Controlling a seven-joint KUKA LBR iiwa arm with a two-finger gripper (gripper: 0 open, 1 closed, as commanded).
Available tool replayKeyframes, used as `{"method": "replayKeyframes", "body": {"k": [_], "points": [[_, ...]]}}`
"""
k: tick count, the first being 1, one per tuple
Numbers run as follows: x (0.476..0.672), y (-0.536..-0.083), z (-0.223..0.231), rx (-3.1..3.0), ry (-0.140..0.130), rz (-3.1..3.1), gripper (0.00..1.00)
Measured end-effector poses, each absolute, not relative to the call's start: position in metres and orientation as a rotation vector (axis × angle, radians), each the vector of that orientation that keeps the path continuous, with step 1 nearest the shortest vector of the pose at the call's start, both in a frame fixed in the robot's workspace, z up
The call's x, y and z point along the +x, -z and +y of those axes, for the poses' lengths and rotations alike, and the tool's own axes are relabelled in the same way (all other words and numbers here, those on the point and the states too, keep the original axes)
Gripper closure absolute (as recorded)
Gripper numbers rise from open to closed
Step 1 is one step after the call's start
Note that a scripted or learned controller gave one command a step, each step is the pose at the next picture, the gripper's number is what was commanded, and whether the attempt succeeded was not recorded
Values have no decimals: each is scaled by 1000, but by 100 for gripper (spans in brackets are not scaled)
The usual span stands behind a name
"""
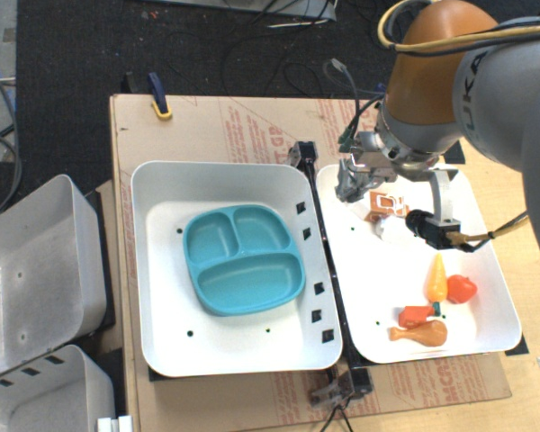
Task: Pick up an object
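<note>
The arm comes in from the right and hangs low over the far end of the right bin [486, 336], its gripper [364, 185] down near the bin's back left corner, just beside a small orange-and-white object [387, 205] that lies on the bin floor. From where I stand I cannot tell whether the gripper is spread or closed; the wrist and its cables hide too much of it, and nothing shows plainly held in it. So I would judge the pick as not yet done: the arm is down near something, but the grasp and the lift are both left to do. That small object is too blurred and half-covered to say which way it points. The other things lie well apart from the gripper, at the near end of the same bin: a yellow-orange cone-shaped piece [436, 277] with its long axis running roughly front to back and its narrow tip pointing away toward the arm, a red piece [462, 289] touching it on the right, a smaller red-orange piece [416, 314], and a tan drumstick-shaped toy [420, 333] lying crosswise, thick end to the right. In the left bin [153, 268] a blue divided plate [244, 258] sits flat, untouched, on the tabletop [207, 120] side of things.
</note>
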State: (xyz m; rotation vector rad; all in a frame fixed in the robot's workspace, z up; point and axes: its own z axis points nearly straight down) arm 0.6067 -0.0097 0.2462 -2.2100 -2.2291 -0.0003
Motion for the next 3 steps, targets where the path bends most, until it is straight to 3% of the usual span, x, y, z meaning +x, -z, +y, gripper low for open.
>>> {"method": "replayKeyframes", "body": {"k": [2,3], "points": [[625,-222,95,-2212,2,-2231,100],[625,-223,91,-2218,0,-2225,0]]}}
